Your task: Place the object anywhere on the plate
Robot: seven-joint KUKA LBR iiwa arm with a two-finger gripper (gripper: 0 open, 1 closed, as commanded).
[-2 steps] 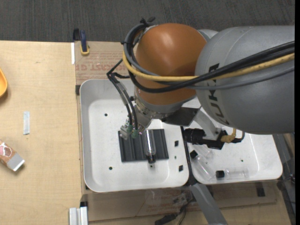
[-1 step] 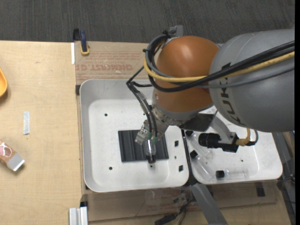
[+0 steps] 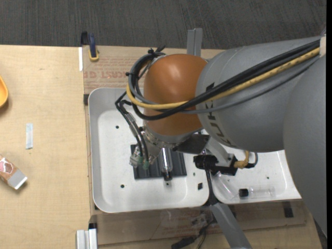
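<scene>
Grey arm [image 3: 259,92] from the right; orange band [image 3: 174,90] uppermost; wrist pointing straight down.

Arm [image 3: 233,92] over left bin [image 3: 104,154]; pincer [image 3: 158,167] low above dark object [image 3: 176,165].

A tan wooden desk [image 3: 46,191] carries two shallow white plastic bins, the left bin [image 3: 104,191] and the right bin [image 3: 288,185], side by side. A small clear vial with a dark cap [image 3: 257,192] lies in the right one. On the desk's left lie a small pale strip [image 3: 29,136] and a red-and-white wrapped packet [image 3: 11,173].
</scene>
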